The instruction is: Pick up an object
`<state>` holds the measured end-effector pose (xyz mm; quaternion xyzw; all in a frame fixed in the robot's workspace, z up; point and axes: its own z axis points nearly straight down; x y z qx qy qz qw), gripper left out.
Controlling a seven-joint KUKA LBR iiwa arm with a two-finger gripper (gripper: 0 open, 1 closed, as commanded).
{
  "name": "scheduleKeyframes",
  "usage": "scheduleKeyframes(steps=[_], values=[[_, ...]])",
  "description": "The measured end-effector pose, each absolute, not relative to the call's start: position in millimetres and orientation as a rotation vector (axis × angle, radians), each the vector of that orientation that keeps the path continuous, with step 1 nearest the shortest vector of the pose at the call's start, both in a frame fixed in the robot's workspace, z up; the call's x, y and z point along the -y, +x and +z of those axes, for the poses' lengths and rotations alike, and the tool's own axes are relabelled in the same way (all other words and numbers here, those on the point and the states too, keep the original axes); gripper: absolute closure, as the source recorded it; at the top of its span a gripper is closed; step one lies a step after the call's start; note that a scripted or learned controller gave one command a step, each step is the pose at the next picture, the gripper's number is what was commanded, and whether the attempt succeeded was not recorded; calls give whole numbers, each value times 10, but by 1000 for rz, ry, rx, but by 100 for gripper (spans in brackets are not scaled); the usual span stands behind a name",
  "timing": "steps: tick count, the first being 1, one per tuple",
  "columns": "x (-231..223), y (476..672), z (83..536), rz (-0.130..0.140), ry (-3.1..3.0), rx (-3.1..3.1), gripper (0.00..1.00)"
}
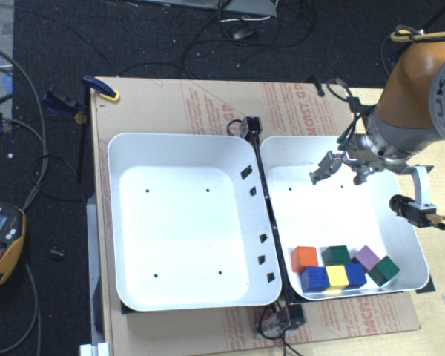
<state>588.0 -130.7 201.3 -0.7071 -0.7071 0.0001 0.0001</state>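
Six blocks lay clustered at the near edge of the right bin (400,221): orange block (305,257), blue block (314,278), yellow block (337,276), two green blocks and a purple one. The gripper (346,167) hung over the bin's far end, fingers spread wide, holding nothing. The blocks lay well apart from it, toward the near side; the orange block was the nearest. The left bin (126,221) stood alongside.
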Motion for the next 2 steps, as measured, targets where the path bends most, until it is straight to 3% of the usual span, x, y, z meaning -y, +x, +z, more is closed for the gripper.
scheduleKeyframes(steps=[1,2], values=[[1307,5880,2012,0,-2221,2221,0],[845,6472,1901,0,-2216,2225,0]])
